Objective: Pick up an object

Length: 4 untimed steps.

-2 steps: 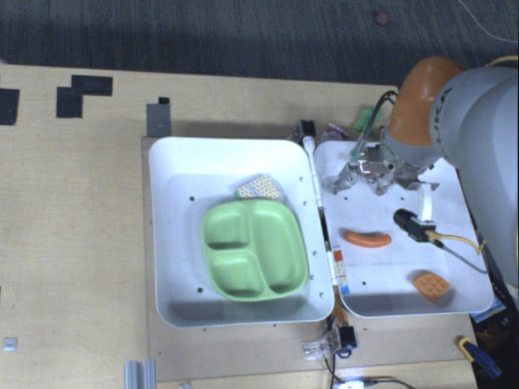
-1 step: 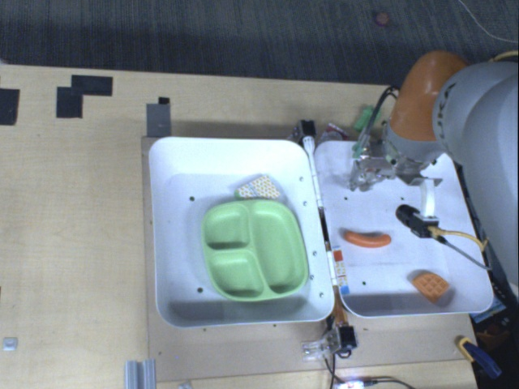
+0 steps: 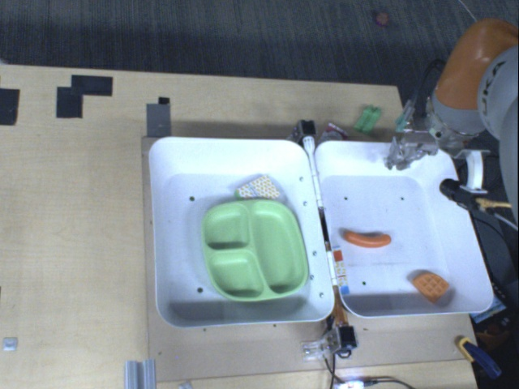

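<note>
Two shallow white bins sit side by side on the pale wooden surface (image 3: 73, 241). The pincer (image 3: 403, 154) hovers over the right bin (image 3: 454, 217), at its far rim; whether it is released or clenched cannot be told. Candidate objects, a sausage (image 3: 366, 239) and a waffle piece (image 3: 431, 285), lie well apart from it, so the approach step appears in hand. Next, descent over one object is needed. The left bin (image 3: 174, 217) holds a green divided plate (image 3: 254, 249). Dark carpet (image 3: 243, 23) lies beyond.

Arm (image 3: 478, 71) enters from upper right, orange band uppermost, grey wrist angled down and left. Gripper (image 3: 403, 154) hangs low at far right, nothing seen between its tips.
</note>
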Tool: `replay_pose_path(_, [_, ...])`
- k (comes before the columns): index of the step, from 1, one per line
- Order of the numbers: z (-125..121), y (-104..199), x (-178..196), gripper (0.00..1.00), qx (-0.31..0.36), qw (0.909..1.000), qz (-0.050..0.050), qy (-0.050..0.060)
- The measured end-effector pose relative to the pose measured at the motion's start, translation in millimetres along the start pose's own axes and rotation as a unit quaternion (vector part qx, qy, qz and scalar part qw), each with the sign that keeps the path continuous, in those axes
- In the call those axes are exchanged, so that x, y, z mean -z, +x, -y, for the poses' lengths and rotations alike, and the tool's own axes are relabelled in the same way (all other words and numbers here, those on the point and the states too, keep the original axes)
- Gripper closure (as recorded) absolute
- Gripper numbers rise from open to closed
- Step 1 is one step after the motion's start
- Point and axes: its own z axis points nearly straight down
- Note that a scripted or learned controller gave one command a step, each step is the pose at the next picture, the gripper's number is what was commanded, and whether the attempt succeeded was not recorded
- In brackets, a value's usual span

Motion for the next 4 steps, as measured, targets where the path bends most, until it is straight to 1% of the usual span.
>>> replay_pose_path(1, [0,1,-1,0.00,0.001,1.0000,-0.001,0.001])
replay_pose_path(2, [62,-10,-61,0.00,0.000,1.0000,0.000,0.001])
replay_pose_path(3, [101,-36,28,0.00,-0.001,1.0000,0.000,0.000])
replay_pose_path(4, [96,7,-60,0.00,0.001,1.0000,0.000,0.000])
